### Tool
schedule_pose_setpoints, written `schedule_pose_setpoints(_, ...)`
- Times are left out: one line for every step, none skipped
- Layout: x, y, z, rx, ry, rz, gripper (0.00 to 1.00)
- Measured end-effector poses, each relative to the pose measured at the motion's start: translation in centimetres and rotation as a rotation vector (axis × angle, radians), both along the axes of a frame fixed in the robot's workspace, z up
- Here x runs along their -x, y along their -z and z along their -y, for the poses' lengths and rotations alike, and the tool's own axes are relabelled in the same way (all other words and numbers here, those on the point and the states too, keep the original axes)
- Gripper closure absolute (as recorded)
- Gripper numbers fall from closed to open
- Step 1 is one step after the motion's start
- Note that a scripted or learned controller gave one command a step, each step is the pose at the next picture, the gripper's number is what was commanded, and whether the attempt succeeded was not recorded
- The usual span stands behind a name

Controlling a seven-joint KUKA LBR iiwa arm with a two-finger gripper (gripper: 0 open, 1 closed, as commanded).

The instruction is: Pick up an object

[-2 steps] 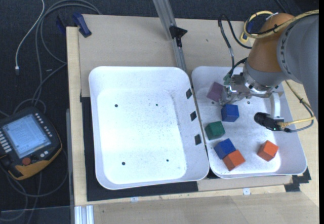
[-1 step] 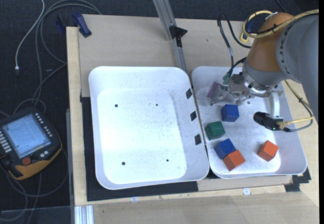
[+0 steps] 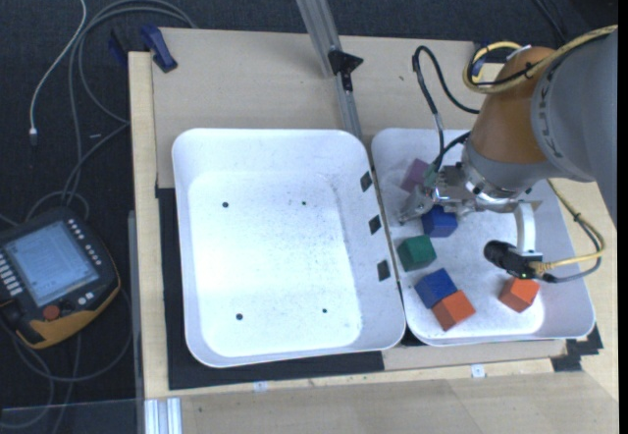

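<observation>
two white bins sit side by side. in the camera view, the gripper [image 3: 424, 208] hangs in the right bin [image 3: 559, 309] over a blue cube [image 3: 441, 223]; whether it pinches anything, i cannot tell. a green cube [image 3: 417, 251] lies at seven o'clock of it.

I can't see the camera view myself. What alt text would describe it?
A grey and orange robot arm reaches from the right, lowering its gripper into the right white bin beside a purple block and a blue block. Green, blue and two orange blocks lie nearby; the left bin adjoins it.
</observation>
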State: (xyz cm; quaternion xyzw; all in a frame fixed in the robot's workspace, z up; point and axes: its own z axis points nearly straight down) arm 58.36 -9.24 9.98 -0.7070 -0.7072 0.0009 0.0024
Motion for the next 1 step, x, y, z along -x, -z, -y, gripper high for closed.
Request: schedule_pose_setpoints(-0.2,-1.07,0.02,0.0,0.0,0.005,1.0)
